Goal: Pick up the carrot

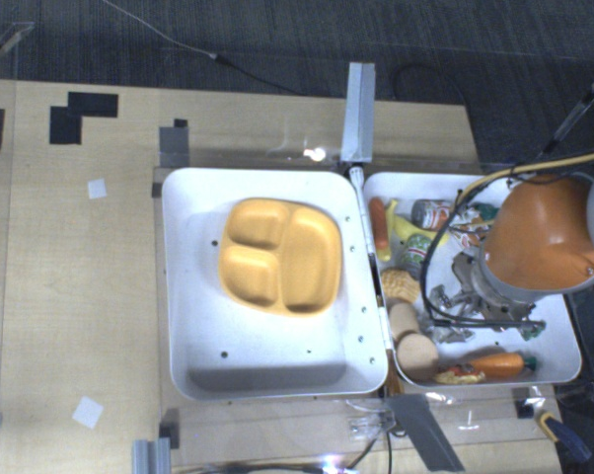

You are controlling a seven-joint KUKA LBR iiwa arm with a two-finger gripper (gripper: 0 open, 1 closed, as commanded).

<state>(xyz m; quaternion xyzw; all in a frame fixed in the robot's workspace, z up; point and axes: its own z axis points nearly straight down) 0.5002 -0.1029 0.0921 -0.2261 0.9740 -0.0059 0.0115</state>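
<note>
Pale wood bench (70, 294), black tape marks (80, 114) at left; dark ribbed floor (228, 18) beyond, thin cable across.

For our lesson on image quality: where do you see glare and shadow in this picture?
Camera view: bright glare on the metal post above the left bin; more glints along the bottom edge; a soft shadow inside that bin's near wall; the yellow tray is evenly lit; the arm hides much of the right bin.

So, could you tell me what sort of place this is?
Probably a robotics lab's pick-and-place test bench: two white bins on a wooden bench, the arm over toy food such as the carrot.
</note>
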